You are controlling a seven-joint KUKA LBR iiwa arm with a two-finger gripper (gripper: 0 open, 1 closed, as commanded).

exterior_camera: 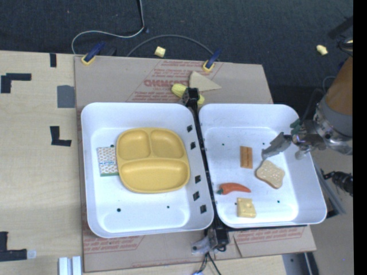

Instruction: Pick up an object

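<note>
Camera view, fixed above the bench: two shallow white bins sat side by side on a cardboard sheet (pixel 166 79). Left bin (pixel 92 125) held a yellow divided plate (pixel 153 159), with a small patterned card (pixel 107 160) touching the plate's left edge. Right bin (pixel 287 116) held four loose items: a slim tan wafer bar (pixel 246 157) near the middle, a piece of toast (pixel 270 174) just to its right and lower, a red-orange chili pepper (pixel 234 188) toward the lower left, and a pale yellow cracker square (pixel 246 207) just below the pepper. Arm reached in from the right, over the right bin's far edge. Gripper (pixel 287 144) hung above the right part of that bin, near the toast but apart from it, nothing between its fingers. Could not tell whether the fingers were spread or pressed together; one dark finger (pixel 276 145) angled down-left toward the wafer bar. All four items lay flat on the bin floor, none lifted.
</note>
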